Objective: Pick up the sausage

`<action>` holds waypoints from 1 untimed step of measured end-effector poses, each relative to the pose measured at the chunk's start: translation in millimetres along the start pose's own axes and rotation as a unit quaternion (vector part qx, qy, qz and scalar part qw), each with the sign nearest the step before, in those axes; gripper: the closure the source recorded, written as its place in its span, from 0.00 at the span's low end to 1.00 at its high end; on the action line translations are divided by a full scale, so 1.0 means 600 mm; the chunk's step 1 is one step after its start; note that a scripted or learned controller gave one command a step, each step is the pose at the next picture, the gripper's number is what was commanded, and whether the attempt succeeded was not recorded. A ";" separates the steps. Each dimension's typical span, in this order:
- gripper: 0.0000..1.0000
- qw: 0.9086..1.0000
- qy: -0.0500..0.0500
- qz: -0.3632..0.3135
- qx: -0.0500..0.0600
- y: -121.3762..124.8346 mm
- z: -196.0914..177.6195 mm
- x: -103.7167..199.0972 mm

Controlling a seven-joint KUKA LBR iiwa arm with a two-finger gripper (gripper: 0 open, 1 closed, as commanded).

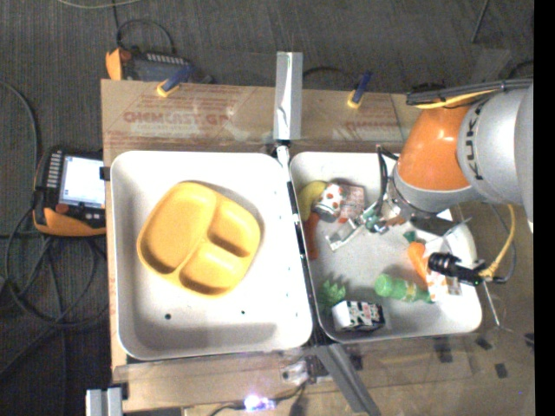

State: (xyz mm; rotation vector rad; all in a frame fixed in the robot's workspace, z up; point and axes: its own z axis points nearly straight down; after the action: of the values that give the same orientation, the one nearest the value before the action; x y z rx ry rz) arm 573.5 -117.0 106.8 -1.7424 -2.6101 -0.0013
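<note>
two white bins (121, 319), one yellow tray (201, 237)

Black letters "KU", start of maker's name, run vertically on orange band of grey robot arm (451, 146); rest cut off by arm's curve. Faded red mirrored print on brown cardboard sheet (173, 115) behind white bins: illegible. Small black-and-white carton (357, 315) in right bin: markings too small to read. Lit screen of orange-cased handheld pendant (74, 185): unreadable.

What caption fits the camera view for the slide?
KUKA arm lowers its gripper into the cluttered right bin; yellow divided tray sits in the left bin.
</note>
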 end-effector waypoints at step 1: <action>0.00 1.000 -0.004 0.001 -0.005 0.117 0.028 -0.093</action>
State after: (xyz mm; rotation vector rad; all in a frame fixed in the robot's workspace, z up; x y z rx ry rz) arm 659.8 -141.4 89.5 -1.7511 -2.6195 -0.0065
